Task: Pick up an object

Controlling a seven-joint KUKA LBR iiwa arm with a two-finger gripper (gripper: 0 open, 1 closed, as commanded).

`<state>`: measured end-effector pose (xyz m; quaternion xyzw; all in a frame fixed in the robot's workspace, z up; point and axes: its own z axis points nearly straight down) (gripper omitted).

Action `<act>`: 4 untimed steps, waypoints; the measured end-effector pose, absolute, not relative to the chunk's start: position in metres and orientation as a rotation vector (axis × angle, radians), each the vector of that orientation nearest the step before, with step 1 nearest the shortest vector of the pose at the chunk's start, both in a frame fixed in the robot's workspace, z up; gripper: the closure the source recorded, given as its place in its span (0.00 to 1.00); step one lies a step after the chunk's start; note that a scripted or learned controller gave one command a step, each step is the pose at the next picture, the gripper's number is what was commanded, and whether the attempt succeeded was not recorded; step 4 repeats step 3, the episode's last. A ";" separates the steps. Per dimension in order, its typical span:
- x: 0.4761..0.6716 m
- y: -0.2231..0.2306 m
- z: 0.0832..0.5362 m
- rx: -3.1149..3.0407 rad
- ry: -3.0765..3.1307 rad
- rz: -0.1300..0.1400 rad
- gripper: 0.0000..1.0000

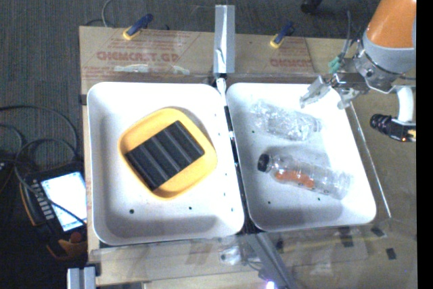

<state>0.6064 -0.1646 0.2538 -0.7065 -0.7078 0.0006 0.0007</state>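
My gripper (329,95) hangs over the far right corner of the right bin (358,213). Its two fingers are spread open with nothing between them. Just left of and below it, a crumpled clear plastic bottle (284,120) lies in that bin. Nearer the front rests a second clear bottle (304,174) with a black cap and an orange patch inside. A yellow object with a black ribbed top (169,152) sits in the middle of the left bin (101,213).
An upright metal bar (224,44) stands at the back between the bins. Two blue-and-yellow clamps (137,26) (282,34) hold the cardboard backing. On the floor at the left lie a lit screen device (59,198) and cables.
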 end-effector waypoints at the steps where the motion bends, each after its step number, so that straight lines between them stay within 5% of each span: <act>1: 0.555 -0.127 0.094 -2.343 -2.091 -0.002 0.00; 2: 0.536 -0.103 0.092 -2.215 -2.254 -0.014 0.00; 3: 0.538 -0.100 0.103 -2.212 -2.255 -0.023 1.00; 4: 0.538 -0.100 0.103 -2.212 -2.255 -0.023 1.00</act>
